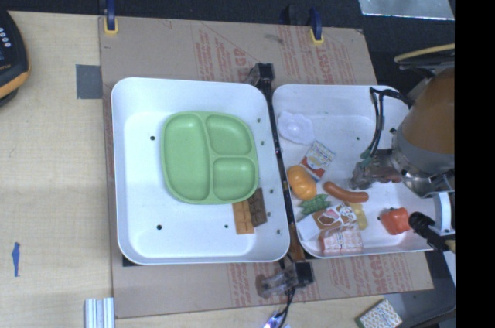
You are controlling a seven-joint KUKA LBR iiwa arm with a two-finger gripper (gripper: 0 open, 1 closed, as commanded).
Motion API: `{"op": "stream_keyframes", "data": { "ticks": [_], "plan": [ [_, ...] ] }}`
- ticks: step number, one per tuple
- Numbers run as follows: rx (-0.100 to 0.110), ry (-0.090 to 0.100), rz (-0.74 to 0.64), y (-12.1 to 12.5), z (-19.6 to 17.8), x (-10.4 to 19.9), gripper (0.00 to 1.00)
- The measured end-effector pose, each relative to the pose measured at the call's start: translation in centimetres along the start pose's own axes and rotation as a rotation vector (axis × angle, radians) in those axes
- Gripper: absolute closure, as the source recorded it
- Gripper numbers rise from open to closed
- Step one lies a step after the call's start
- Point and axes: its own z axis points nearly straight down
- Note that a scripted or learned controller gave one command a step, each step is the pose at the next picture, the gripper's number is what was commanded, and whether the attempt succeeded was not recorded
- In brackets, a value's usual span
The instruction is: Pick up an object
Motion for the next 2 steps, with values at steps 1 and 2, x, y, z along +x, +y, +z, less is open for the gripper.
{"op": "stream_keyframes", "data": {
  "ticks": [1,2],
  "plan": [
    [0.000,0.000,0.001,0.0,0.1,0.0,0.00],
    [-0.006,-0.007,0.006,3.1,-10.7,-5.5,0.00]
  ]
}}
